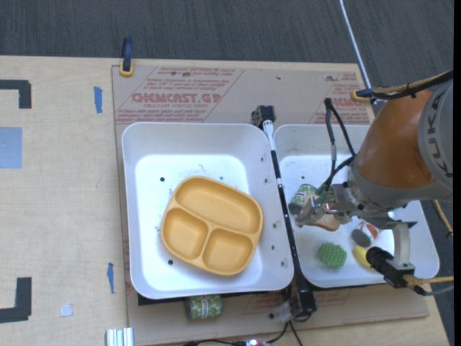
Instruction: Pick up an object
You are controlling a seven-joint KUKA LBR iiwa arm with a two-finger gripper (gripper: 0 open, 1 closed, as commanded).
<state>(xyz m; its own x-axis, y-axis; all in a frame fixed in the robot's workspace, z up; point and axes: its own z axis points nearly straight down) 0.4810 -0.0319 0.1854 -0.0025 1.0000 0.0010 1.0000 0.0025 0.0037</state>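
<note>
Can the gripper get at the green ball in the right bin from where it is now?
Probably yes. The green ball lies bare on the right bin's floor, just below the gripper, with nothing on top.

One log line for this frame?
arm over right bin | gripper low at left wall | green ball loose | tray left bin

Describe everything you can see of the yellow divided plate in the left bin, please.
The yellow divided plate looks like smooth matte plastic, with rounded corners and a raised rim. It has three compartments: one long one along its far side and two smaller ones nearer the camera. All three look bare. It lies flat, right side up, turned at an angle, on the floor of the left bin, around its middle. Nothing else touches it.
</note>
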